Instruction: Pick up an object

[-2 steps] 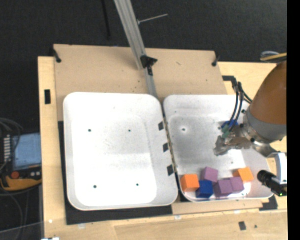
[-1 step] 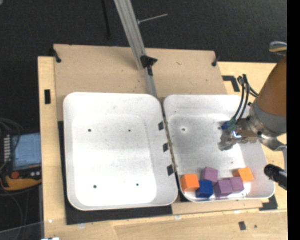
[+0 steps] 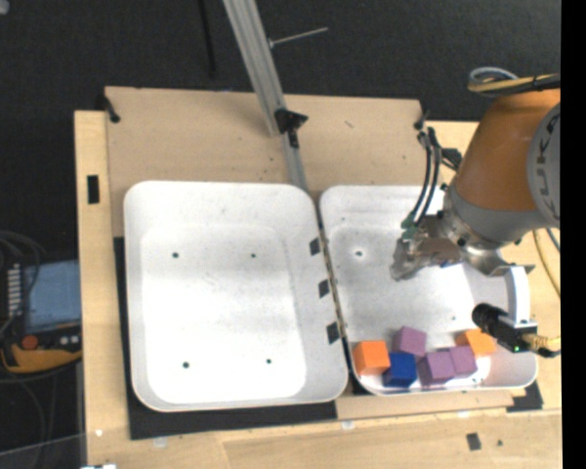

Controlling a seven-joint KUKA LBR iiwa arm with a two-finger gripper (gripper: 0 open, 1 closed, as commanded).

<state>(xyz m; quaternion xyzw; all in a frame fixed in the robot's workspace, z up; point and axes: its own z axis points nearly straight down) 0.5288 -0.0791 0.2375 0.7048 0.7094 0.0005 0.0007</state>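
Note:
Several small blocks lie along the near edge of the right bin [image 3: 371, 223]: an orange block [image 3: 373, 356], a blue block [image 3: 401, 369], purple blocks [image 3: 410, 340] [image 3: 446, 364] and a second orange block [image 3: 481, 342] at the right. My gripper [image 3: 407, 260] hangs over the middle of the right bin, well above and behind the blocks, with nothing seen between its fingers. The arm's orange band and grey wrist hide the bin's right part.
The left bin [image 3: 225, 291] lies beside the right one, separated by a raised divider with black clips. A metal pole [image 3: 259, 57] slants up from the bins' back edge. Cables and a small device sit off the bench at the left.

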